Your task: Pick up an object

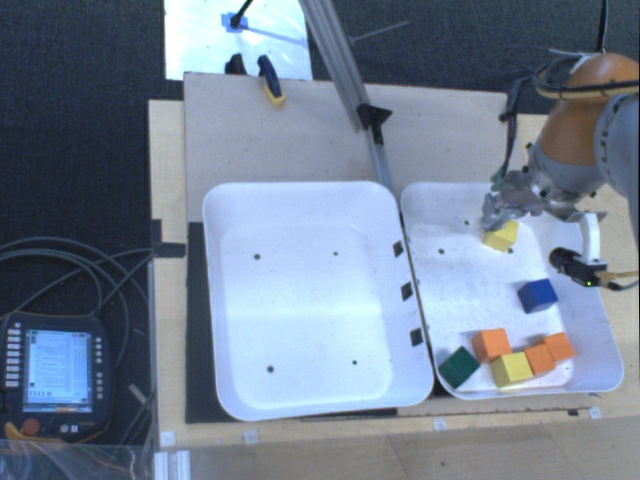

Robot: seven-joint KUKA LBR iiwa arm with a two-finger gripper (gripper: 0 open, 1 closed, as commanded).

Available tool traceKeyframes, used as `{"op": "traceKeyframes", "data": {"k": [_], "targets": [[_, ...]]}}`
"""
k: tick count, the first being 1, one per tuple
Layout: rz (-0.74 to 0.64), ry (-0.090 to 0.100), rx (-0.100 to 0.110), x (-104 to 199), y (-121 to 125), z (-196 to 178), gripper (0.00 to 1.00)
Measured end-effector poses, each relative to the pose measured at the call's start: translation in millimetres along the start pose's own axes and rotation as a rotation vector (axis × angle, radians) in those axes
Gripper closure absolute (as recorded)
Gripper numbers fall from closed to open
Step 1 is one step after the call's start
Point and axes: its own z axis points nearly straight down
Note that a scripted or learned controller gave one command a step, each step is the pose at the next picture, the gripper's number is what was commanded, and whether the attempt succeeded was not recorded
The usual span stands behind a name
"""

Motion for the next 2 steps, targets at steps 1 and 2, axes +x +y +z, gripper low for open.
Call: {"op": "traceKeyframes", "data": {"k": [1, 2], "targets": [[0.0, 0.004, 0.008, 2.3, 9.2, -47.0, 1.0], [-0.001, 0.004, 0.007, 6.1, 15.6, -93.2, 1.0]]}}
